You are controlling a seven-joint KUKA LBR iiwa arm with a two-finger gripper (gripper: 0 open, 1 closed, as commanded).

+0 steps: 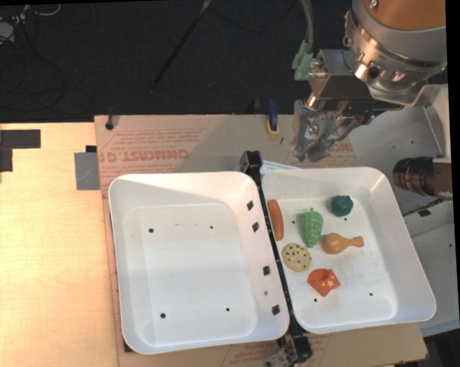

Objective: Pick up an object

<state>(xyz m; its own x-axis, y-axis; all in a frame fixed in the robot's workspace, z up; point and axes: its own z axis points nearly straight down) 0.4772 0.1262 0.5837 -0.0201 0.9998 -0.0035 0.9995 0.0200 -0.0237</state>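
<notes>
2 bins: left bin [133, 221] and right bin [383, 210], side by side
Objects: 6 in my right bin: orange sausage [276, 219], green bumpy fruit [312, 227], dark teal ball [341, 205], tan drumstick [341, 243], spotted cookie [296, 257], red piece [323, 281]
My pincer [314, 149]: above the far rim of the right bin, nothing between its tips; spread or pressed together, I cannot tell
</notes>
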